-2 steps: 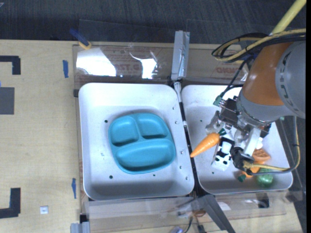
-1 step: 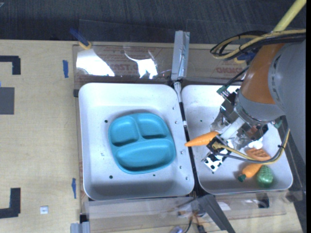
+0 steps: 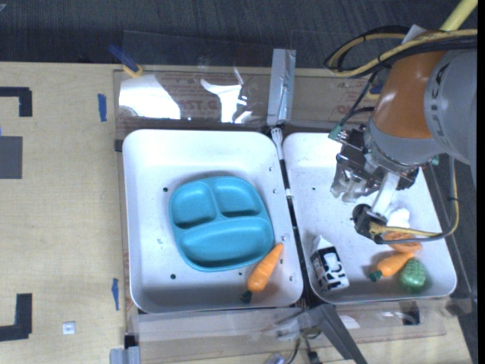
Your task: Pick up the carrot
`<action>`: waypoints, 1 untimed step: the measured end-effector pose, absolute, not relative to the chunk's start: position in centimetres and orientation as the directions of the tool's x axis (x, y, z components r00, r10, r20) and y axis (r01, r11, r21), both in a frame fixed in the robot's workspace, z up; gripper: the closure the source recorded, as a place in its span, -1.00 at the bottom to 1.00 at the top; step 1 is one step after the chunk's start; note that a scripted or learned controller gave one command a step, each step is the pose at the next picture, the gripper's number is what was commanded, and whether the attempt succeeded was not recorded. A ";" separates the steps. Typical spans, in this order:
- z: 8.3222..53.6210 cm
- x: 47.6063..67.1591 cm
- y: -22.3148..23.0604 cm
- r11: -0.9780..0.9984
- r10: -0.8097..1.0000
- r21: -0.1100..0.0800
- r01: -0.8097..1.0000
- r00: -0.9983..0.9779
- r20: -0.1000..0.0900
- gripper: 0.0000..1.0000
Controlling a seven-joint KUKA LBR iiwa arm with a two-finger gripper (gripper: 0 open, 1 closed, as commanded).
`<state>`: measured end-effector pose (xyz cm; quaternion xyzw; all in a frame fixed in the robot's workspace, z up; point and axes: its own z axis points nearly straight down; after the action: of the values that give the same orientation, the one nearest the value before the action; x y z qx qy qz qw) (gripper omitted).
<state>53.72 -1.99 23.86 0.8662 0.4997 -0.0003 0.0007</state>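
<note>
- Two shallow white bins sit side by side in the middle of the frame, seen from above at a slant, on a pale wooden bench (image 3: 53, 226).
- The left bin (image 3: 144, 165) holds a blue divided plate (image 3: 220, 222) with three compartments, lying flat near the bin's middle.
- A carrot (image 3: 264, 268) lies in the left bin's lower right corner, just beside the plate's lower right edge. It is orange, tilted, with its thick end up and to the right and its dark green stem end pointing down and left.
- The right bin (image 3: 311, 165) has a small black and white carton (image 3: 329, 269) near its lower left corner.
- A second orange carrot-like toy (image 3: 394, 264) lies near the right bin's lower right corner, touching a green vegetable (image 3: 413, 276) on its right. Another orange piece (image 3: 405, 245) sits just above them, with a small white object (image 3: 399, 219) above that.
- The grey robot arm (image 3: 424, 89), with its orange band, reaches in from the upper right of the frame.
- The gripper (image 3: 347, 190) hangs over the upper middle of the right bin, well apart from the carrot in the left bin. Its two fingers point down and left with only a narrow gap, and nothing shows between them.
- Yellow and black cables (image 3: 364, 44) loop behind the arm at the upper right.
- A clear plastic sheet (image 3: 189, 97) with bright glare lies above the left bin.
</note>
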 end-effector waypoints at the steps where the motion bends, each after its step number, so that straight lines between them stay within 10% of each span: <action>1: 23.9 53.7 -2.0 -0.500 0.866 0.000 0.866 0.500 -0.001 -1.00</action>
<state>53.71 -1.96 23.85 0.8660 0.5000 -0.0006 0.0004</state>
